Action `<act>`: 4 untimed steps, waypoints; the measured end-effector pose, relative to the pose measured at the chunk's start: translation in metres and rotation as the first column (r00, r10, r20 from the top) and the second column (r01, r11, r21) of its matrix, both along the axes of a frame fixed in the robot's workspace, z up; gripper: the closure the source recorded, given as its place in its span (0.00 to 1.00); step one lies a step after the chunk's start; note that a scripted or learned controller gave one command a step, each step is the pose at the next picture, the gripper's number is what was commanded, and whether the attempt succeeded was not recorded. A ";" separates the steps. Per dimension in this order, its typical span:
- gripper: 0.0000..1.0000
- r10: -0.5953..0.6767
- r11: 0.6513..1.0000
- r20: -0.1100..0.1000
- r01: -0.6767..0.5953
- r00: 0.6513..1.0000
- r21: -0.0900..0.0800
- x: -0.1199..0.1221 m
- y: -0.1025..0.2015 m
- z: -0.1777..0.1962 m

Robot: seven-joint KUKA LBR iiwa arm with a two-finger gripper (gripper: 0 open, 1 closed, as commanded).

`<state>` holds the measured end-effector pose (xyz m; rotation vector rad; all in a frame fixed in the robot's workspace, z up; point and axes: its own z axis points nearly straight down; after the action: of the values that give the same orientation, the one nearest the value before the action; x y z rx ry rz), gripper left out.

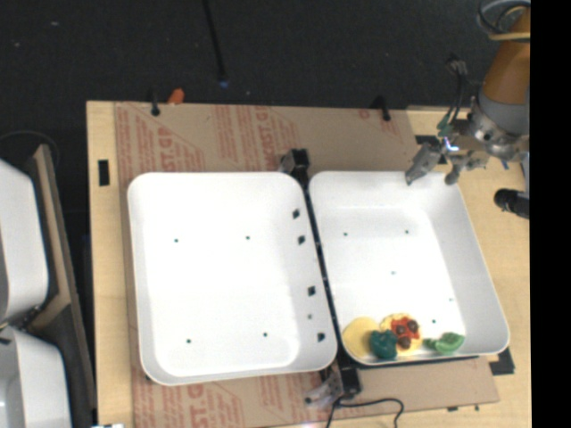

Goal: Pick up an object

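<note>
Two shallow white bins sit side by side on a cardboard sheet (214, 136) that covers the surface (103, 266). The left bin (219, 275) shows bare white floor with a few small dark dots. The right bin (401, 257) holds a small cluster of objects pushed into its near corner, at the bottom of the view: a pale yellow object (359, 335) lies flat, a teal object (384, 346) rests on its near side, a red and yellow object (403, 326) sits just beside the teal one, and a green object (444, 341) lies to the right, close to the bin's near wall. The four pieces touch or nearly touch one another.

The arm (508, 78) comes in from the right edge, with its orange band above the grey wrist. Its gripper (434, 168) hangs over the far right corner of the right bin, well apart from the cluster of objects. The two fingers are spread, one pointing toward the bin's far rim and the other nearer the right wall, with nothing between them.
</note>
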<state>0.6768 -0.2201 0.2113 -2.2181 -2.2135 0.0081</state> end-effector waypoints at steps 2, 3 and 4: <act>0.00 0.002 1.000 0.007 -0.002 1.000 -0.002 0.008 -0.002 -0.037; 0.00 0.002 1.000 0.005 -0.002 1.000 -0.001 0.009 -0.002 -0.100; 0.00 0.004 1.000 0.011 -0.004 1.000 -0.002 0.009 -0.002 -0.109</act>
<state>0.6862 -0.2217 0.1018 -2.2199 -2.2243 -0.0021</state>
